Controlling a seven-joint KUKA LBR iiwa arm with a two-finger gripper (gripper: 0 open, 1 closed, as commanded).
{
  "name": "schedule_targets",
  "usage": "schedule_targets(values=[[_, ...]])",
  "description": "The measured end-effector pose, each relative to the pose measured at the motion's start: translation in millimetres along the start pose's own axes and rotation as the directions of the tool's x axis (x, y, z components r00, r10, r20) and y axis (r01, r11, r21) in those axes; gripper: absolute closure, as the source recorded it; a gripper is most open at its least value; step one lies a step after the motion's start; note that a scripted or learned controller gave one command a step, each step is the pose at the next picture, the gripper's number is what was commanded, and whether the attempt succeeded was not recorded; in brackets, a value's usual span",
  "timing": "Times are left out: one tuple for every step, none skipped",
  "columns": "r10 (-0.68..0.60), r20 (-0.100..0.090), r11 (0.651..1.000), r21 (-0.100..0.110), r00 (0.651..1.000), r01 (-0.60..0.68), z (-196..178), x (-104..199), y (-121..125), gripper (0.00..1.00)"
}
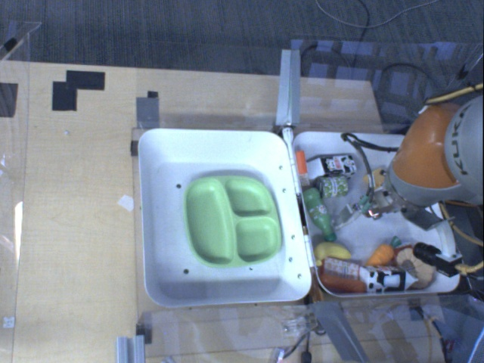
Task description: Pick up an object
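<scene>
The right bin (355,139) holds several small objects. A green bottle (316,210) lies by its left wall, with a greenish can (333,186) and a black-and-white carton (337,163) behind it. At the front lie a yellow fruit (336,251), an orange piece (382,254), a red-brown bottle (342,272) and a cow-patterned item (387,280). My gripper (363,206) hangs low in the middle of this bin, just right of the green bottle and the can. I see nothing held in it.
The left bin (159,203) holds a green divided plate (231,219). A metal divider (287,89) stands between the bins at the back. The arm's orange band (423,157) and cables (363,153) hang over the right bin's right side.
</scene>
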State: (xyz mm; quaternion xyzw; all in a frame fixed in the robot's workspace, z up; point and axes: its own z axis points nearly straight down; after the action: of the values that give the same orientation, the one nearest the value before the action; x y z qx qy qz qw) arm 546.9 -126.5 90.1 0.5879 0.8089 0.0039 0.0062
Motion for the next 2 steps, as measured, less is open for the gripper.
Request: schedule_targets(values=[[-0.003, 0.000, 1.000, -0.006, 1.000, 0.003, -12, 0, 3, 1.00], [-0.005, 0.002, 1.000, -0.011, 1.000, 0.005, -23, 0, 5, 1.00]])
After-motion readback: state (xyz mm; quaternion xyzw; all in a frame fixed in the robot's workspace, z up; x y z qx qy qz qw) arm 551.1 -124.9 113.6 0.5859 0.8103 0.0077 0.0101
